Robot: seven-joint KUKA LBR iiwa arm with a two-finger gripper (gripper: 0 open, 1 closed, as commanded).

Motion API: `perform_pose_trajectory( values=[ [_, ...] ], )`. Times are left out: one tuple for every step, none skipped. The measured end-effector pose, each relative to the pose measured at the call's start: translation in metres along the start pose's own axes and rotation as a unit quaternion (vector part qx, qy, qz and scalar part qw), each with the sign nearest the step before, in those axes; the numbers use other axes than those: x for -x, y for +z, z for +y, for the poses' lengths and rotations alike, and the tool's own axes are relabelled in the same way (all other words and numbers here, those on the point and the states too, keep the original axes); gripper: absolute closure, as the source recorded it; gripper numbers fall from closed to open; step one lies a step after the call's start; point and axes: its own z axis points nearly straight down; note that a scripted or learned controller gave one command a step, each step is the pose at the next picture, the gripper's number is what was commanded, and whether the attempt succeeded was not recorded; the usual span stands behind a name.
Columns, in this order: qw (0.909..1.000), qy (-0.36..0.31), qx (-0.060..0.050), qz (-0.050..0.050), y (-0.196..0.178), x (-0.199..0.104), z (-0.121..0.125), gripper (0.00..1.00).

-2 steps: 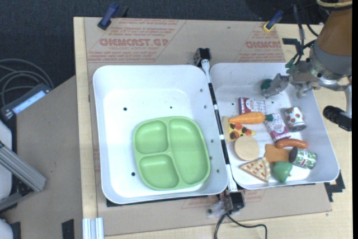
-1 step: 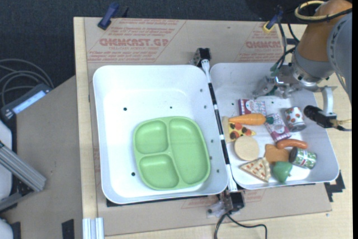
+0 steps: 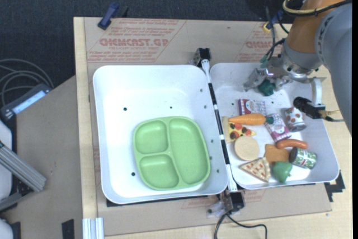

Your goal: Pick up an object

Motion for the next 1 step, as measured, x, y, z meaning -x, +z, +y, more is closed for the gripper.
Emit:
perform_pose_trajectory(
  values=[
    [1.0,0.0,0.002,-0.001,-0.0108,0.0005,0.0007,1.0]
  ],
)
